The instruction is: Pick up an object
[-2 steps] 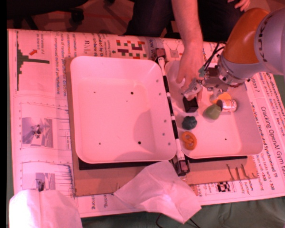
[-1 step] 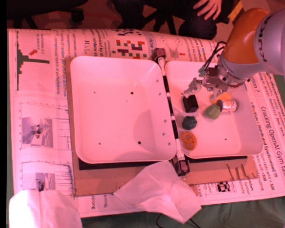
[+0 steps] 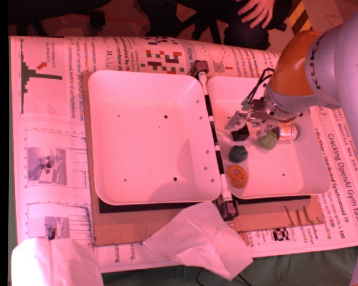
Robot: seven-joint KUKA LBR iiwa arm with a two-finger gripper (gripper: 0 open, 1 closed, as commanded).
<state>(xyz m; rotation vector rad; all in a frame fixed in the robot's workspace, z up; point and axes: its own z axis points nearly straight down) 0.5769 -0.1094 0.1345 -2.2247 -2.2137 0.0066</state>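
Grey and orange, the arm (image 3: pixel 322 64) reaches from three o'clock into the right bin (image 3: pixel 286 180), its gripper (image 3: pixel 250 119) low over a dark block (image 3: pixel 240 133) and olive lump (image 3: pixel 267 140); finger spread and any hold I cannot tell. This looks like the approach step; next likely needs a centred closing, clear of the teal piece (image 3: pixel 238 154) at six o'clock

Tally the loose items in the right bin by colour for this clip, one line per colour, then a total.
Black block: 1
Olive green lump: 1
Dark teal lump: 1
Orange disc: 1
Silvery can-like item: 1
Total: 5, all in the right bin. The gripper hovers over the black block, partly hiding the cluster.
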